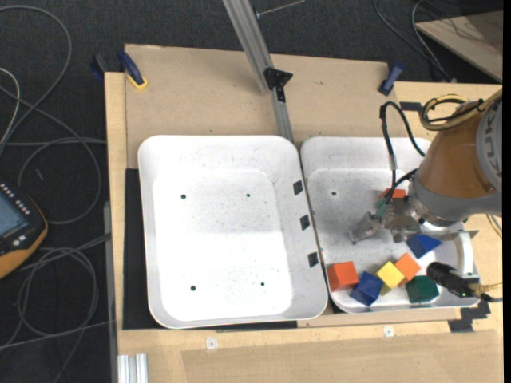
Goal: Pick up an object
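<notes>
Table (200,86): flat board of pale wood, square-edged, with a blue clamp (132,70) at the far left corner.

Left bin (145,214): shallow white plastic tray with rounded corners. Smooth floor, speckled with fine dark flecks and marked by four small dark dots.

Aluminium bar (249,34): ribbed and straight, slanting down from the top edge and ending near the far end of the seam between the bins.

Right bin (343,144): same white plastic and rounded shape, set against the left bin along the seam.

Orange cube (344,274): matte and sharp-edged, on the right bin's floor near the front wall.

Tool (358,231): grey metal, low over the middle of the right bin's floor, pointed left, apart from the orange cube. Open or closed: cannot tell from this angle.

Blue block (367,288): just beside the orange cube, against the front wall.

Yellow cube (390,274): touching the blue block.

Orange block (408,266): tilted, just beside the yellow cube.

Green block (421,291): rounded, near the front right corner.

Second blue block (423,244): angular, below the wrist.

Arm (451,174): smooth orange band beside grey housing, reaching in from the right.
</notes>
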Controlling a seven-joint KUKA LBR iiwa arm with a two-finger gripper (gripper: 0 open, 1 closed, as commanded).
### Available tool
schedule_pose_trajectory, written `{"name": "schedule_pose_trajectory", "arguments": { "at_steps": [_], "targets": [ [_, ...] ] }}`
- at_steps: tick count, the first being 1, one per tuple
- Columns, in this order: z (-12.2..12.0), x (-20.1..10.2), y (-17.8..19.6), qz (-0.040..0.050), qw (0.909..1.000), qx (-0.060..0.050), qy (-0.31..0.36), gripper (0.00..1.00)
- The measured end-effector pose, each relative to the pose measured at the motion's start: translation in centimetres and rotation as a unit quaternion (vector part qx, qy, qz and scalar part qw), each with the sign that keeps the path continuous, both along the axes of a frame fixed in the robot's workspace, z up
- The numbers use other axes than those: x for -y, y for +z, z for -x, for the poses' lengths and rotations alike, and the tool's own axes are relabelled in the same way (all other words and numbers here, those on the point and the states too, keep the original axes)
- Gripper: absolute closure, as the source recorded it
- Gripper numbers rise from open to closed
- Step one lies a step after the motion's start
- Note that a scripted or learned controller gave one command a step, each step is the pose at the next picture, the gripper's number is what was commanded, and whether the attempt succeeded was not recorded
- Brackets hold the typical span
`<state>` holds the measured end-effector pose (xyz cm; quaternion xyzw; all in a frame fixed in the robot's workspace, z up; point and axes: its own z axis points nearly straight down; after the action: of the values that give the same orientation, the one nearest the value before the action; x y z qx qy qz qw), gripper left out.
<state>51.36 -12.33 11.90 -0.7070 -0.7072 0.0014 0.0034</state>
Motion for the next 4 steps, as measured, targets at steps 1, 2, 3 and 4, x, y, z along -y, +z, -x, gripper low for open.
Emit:
{"name": "schedule_pose_trajectory", "arguments": {
  "at_steps": [1, 2, 3, 4],
  "targets": [
    [-0.2, 0.0, 1.3, 0.0007, 1.0000, 0.004, 0.000, 1.00],
    [-0.4, -1.0, 6.7, 0.0017, 1.0000, 0.007, 0.001, 1.00],
    [-0.6, -1.0, 11.9, 0.0021, 1.0000, 0.007, 0.001, 1.00],
    [-2.6, -6.9, 12.7, 0.0005, 1.0000, 0.005, 0.004, 1.00]
  ]
}}
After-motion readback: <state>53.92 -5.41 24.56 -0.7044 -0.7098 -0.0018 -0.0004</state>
